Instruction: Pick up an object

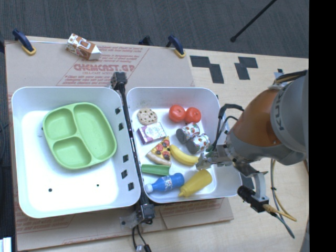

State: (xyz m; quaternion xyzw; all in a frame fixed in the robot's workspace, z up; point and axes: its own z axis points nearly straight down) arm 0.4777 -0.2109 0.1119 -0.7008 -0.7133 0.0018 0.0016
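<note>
The right bin (210, 96) holds several toy foods: a cookie (147, 116), two red tomatoes (185, 114), a purple packet (151, 133), a pizza slice (160, 152), a banana (183, 156), a green cucumber (155, 169), a blue bottle (165, 183), a yellow mustard bottle (196, 183) and a grey-and-white piece (192, 137). My gripper (205, 157) reaches down at the bin's right side, between the banana's end and the mustard bottle, beside the grey-and-white piece. The wrist hides its fingertips.
The left bin (21, 156) holds a green divided plate (79, 135). A small carton (82, 46) lies on the cardboard behind the bins. Clamps (176, 45) sit along the back edge. My arm (268, 130) covers the bench to the right.
</note>
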